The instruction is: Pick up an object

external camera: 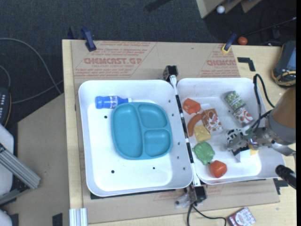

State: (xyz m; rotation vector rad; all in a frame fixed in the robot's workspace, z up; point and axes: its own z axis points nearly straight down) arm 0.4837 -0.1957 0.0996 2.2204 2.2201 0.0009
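Hovering my claw (240,142) by the right bin's (244,86) right wall — grip unclear. Red tomato (217,168) near the front edge — light, smooth, likely slippery; pinch across its middle.

Wooden bench (141,60) under printed brown cardboard, two shallow white bins side by side on it — left bin (89,126), right bin (207,84) — blue clamp (87,38) at the far edge, small red-and-white packet (241,217) near the front right corner.
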